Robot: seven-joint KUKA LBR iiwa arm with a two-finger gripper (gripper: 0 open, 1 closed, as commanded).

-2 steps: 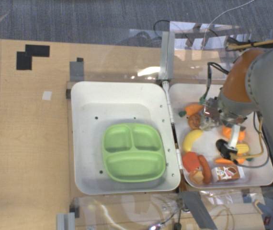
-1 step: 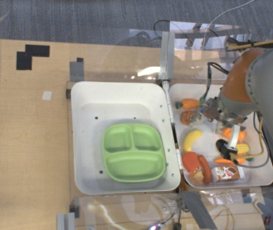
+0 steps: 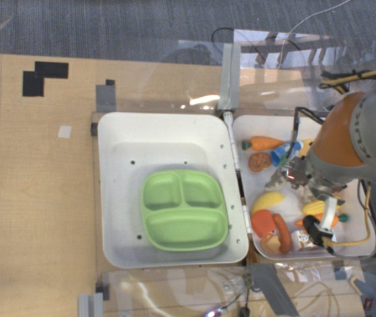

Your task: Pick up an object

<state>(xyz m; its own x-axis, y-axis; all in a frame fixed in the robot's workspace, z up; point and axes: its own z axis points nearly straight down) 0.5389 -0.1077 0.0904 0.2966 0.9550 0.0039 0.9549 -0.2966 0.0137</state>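
The gripper (image 3: 299,174) is hung over the right bin (image 3: 371,246); the yellow lemon (image 3: 268,201) lies at seven o'clock (close by). Jaw state cannot be told.

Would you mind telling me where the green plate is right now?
The green plate lies in the left bin, toward its near right corner, across the divider from the right bin's toy food.

A pale wooden table (image 3: 36,197) with black square markings (image 3: 43,78); beyond its far edge lies grey carpet (image 3: 109,12).
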